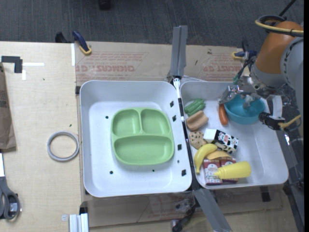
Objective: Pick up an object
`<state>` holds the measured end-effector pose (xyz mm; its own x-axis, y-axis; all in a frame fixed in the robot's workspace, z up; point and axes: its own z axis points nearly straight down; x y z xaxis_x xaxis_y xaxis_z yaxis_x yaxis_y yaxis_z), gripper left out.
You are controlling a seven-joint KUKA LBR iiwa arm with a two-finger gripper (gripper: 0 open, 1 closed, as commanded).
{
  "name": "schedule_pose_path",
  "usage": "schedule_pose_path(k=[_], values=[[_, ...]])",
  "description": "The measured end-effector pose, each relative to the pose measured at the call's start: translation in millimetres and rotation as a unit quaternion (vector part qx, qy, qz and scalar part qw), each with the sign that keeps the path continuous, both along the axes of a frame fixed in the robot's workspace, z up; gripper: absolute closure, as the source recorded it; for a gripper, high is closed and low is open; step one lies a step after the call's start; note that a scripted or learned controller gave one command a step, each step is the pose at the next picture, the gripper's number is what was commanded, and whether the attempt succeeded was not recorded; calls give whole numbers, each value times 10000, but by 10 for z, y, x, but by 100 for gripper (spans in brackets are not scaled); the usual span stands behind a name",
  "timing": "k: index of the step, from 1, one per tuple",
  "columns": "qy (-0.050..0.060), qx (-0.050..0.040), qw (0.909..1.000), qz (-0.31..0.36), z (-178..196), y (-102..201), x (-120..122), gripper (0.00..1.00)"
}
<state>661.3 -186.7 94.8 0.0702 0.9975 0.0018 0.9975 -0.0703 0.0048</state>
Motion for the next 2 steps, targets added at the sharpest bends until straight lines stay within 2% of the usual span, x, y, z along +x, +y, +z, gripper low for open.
schedule_pose_path(k=[1, 2], values=[[-14, 107, 9999, 29, 123, 132, 45, 100], [1, 58, 10000, -6, 107, 54, 18, 0]])
